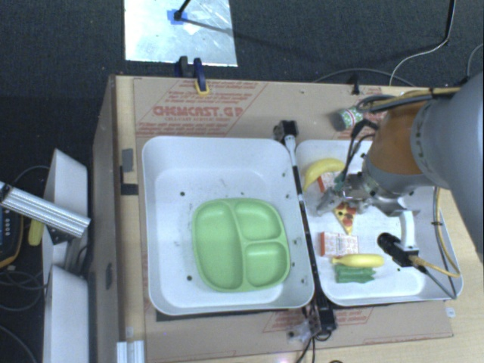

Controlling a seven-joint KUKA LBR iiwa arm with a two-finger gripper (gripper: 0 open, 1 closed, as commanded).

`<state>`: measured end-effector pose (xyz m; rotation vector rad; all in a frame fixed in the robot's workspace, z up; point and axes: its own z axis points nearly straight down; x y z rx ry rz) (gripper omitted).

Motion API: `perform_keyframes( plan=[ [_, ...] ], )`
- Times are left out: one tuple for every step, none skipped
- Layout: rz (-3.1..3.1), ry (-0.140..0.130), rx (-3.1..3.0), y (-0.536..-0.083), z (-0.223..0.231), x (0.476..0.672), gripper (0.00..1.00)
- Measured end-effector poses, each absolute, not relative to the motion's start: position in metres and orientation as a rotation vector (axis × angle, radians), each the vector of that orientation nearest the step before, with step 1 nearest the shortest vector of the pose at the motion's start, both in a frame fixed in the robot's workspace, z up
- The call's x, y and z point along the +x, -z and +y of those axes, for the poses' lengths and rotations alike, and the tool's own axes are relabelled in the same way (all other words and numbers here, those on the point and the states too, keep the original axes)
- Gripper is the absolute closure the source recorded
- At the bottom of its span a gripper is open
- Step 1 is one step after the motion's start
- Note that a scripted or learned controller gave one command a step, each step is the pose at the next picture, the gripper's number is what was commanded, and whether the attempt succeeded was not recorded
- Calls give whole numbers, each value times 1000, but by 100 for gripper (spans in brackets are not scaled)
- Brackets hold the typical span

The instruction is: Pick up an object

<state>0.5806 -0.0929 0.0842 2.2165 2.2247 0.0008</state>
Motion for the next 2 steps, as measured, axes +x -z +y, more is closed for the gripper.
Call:
perform_keyframes(
  plan=[
    [2226,-3,2214,-95,-93,581,100],
    [2225,-6,2215,-185,-23,529,100]
  ],
)
